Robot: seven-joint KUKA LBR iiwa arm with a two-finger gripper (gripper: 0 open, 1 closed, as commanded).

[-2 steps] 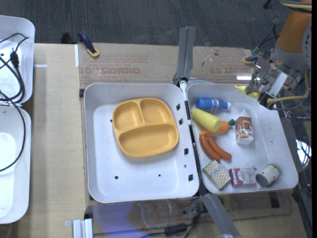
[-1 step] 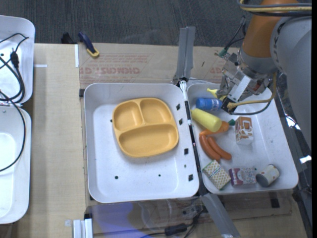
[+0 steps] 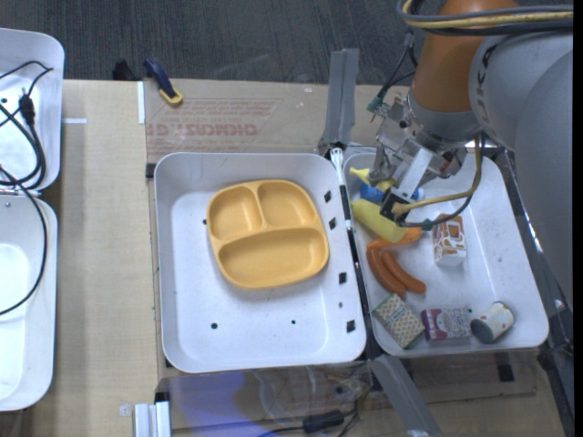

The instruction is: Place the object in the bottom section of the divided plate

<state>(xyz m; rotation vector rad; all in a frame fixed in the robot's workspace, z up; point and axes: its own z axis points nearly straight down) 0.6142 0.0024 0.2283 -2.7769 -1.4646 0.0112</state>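
Note:
A yellow divided plate [image 3: 267, 233] lies in the left bin [image 3: 182, 317], its wide bottom section [image 3: 273, 255] nearest the front and bare. My gripper [image 3: 386, 177] hangs low over the back left corner of the right bin [image 3: 519, 271]. It is right above a blue object [image 3: 371, 192] and a yellow banana [image 3: 377, 220]. I cannot make out whether anything is held. The wrist and arm hide part of that corner.
The right bin also holds two orange sausages [image 3: 396, 272], a small red and white carton [image 3: 449, 242], a patterned box [image 3: 397, 321], a pink box [image 3: 444, 323] and a pale cup-like item [image 3: 495, 320]. A metal divider [image 3: 346, 217] stands between the bins.

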